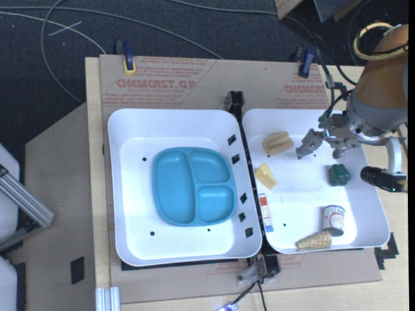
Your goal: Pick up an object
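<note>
The left bin (123,173) carries a blue divided plate (194,185), while the right bin (369,193) holds the loose pieces that matter for a pick. Over that right bin's upper part hangs the gripper (322,142), its fingers spread apart with nothing between them. The tan bread-like block (277,142) lies just beside its left finger, and the small dark green object (338,174) sits just below it; either looks like the nearest candidate. A good attempt probably means centring the spread fingers over one piece, turning the wrist so they straddle its narrow side, then descending straight. Further off lie a small can (333,218), a waffle cone (314,241), a yellow wedge (264,175) and a flat label strip (265,212) by the divider. The bench board (155,80) reads roughly "CHEMCAST GP" in red; the can's and strip's printing is too small to read.
</note>
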Controlling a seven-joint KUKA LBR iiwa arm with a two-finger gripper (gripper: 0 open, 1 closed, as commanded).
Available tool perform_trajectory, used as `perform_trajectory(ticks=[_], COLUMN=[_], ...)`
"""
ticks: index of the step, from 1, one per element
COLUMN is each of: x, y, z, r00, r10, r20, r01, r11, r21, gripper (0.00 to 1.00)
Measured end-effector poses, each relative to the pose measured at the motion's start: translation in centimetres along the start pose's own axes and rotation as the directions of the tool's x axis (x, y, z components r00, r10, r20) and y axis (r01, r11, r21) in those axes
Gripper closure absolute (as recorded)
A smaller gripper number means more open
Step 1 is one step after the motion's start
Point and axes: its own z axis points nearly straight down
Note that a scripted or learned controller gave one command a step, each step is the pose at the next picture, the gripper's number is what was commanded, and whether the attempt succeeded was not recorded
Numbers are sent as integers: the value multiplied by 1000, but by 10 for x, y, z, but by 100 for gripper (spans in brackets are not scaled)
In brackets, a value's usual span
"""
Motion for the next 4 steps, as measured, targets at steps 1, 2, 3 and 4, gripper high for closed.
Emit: perform_trajectory(ticks=[1,2,3,4], x=[0,-5,-4,-4], y=[3,3,4,5], z=[-8,53,105,92], r00=[1000,1000,1000,1000], r10=[-3,-2,-3,-2], r20=[2,1,1,2], r01=[3,2,3,2], r11=[1000,1000,1000,1000], r21=[-15,-11,-11,-16], gripper=[0,0,0,100])
